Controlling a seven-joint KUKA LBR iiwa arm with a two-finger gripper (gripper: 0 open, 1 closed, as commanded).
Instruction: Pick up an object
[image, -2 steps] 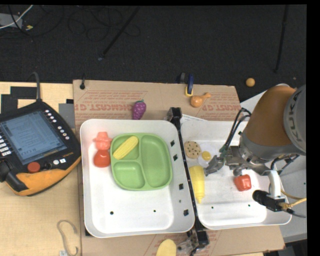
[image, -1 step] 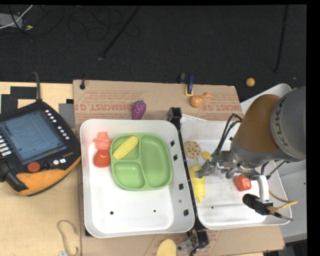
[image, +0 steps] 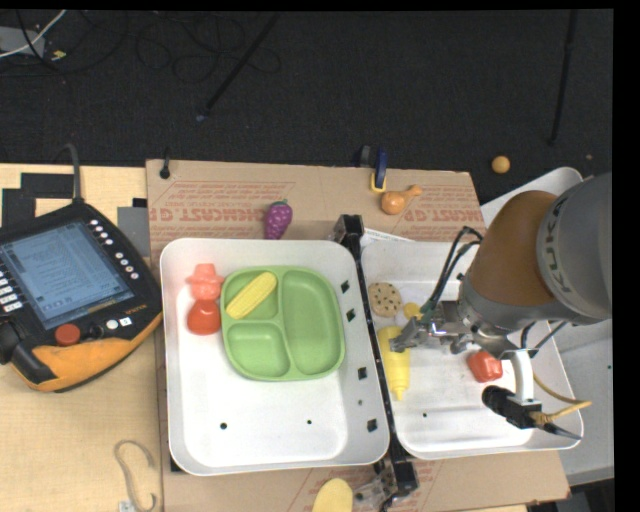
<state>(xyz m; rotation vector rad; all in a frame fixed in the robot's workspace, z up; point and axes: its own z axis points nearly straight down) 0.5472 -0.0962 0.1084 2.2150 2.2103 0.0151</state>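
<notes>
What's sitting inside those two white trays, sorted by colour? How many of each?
Green: 1, the divided plate
Yellow: 2, the corn cob on that plate and a yellow bottle-shaped toy in the right bin
Red or orange-red: 3, a pink-red toy, a red cup-like toy, a small red block
Tan: 1, the cookie
Total: 7

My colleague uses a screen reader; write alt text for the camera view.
The arm's gripper hangs low over the right bin, near a yellow toy, cookie and red toy. The left bin holds a green divided plate bearing corn.
</notes>
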